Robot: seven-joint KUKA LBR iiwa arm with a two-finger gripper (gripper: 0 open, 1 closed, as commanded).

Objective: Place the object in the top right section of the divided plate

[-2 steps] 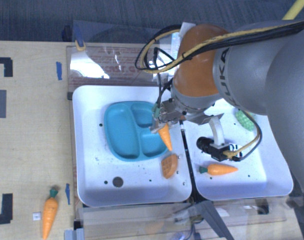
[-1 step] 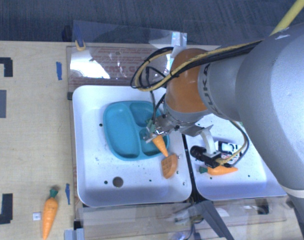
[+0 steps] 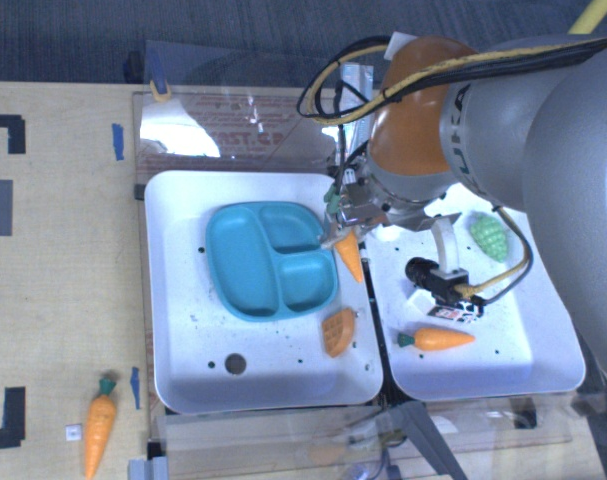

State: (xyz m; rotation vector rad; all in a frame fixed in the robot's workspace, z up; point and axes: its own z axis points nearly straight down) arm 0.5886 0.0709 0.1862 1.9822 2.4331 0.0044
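Orange and tapered, the carrot [image 3: 350, 256] hangs pinched in our gripper [image 3: 343, 230] just over the right rim of the blue divided plate [image 3: 245, 268]; we judge the carry nearly done, with lowering into the top right section and release left.

One fixed overhead camera, angled down across both bins [image 3: 183, 368].

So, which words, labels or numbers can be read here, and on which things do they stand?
Nothing can be read.
Small card in the right bin: red and black print, too blurred.
Clear panel behind the left bin: faint reddish print, too blurred.
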